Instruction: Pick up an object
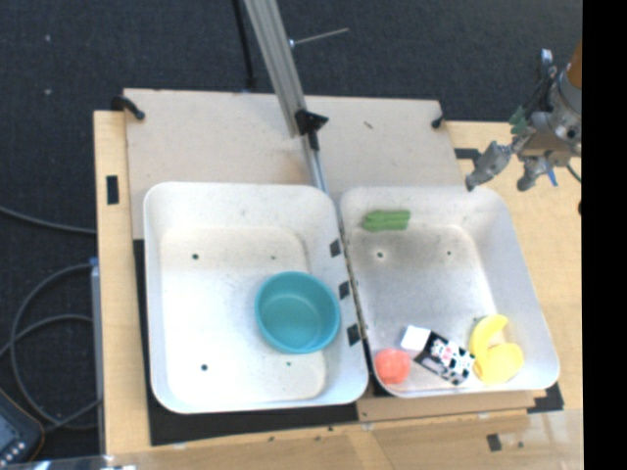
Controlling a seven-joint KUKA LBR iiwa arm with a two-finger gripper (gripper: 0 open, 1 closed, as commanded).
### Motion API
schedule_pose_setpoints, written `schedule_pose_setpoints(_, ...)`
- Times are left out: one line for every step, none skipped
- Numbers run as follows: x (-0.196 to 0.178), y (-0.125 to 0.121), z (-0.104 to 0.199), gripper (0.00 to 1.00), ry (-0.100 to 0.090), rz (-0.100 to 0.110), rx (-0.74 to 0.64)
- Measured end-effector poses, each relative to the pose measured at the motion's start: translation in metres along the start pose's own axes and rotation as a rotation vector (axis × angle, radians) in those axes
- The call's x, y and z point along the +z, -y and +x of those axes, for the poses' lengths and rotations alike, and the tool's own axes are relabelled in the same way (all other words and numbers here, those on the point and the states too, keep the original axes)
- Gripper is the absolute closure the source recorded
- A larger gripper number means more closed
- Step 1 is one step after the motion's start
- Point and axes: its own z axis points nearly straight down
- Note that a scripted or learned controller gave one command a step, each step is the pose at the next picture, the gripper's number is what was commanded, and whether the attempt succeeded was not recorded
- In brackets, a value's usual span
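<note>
Gripper (509, 169): its two fingers hang apart with nothing between them; it hovers just past the right bin's far right corner, over bare bench, not over any object.
Landmark: right bin (509, 233), the shallow white tray on the arm's side; every place below is given against it.
Near edge of right bin: red ball (393, 364) at the near left corner, close to the rim.
Beside it: black-and-white toy (438, 353), a small blocky piece in the near middle, its long axis slanting from far-left to near-right.
Near right corner of right bin: yellow toy (496, 348), a curved piece lying close to the black-and-white toy, perhaps touching; contact is too fine to tell.
Left of right bin: blue bowl (297, 310), upright and open side up, in the left bin (186, 213) on its near right part.
Far edge of right bin: green object (386, 220), lying flat just inside the far rim, left of the middle.
Its long axis: runs left-right, along the far rim.
Key relation: the green object is the nearest thing to the gripper, lying to its left and slightly nearer the camera; a likely target by my judgement.
Approach judgement: the fingers would want to close across its short side, so set crosswise to the far rim.
</note>
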Motion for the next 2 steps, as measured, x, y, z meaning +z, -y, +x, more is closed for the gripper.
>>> schedule_pose_setpoints(0.0, 0.0, -0.001, 0.0, 0.002, 0.001, 0.0)
schedule_pose_setpoints(0.043, 0.003, -0.008, 0.0, 0.002, 0.004, 0.005)
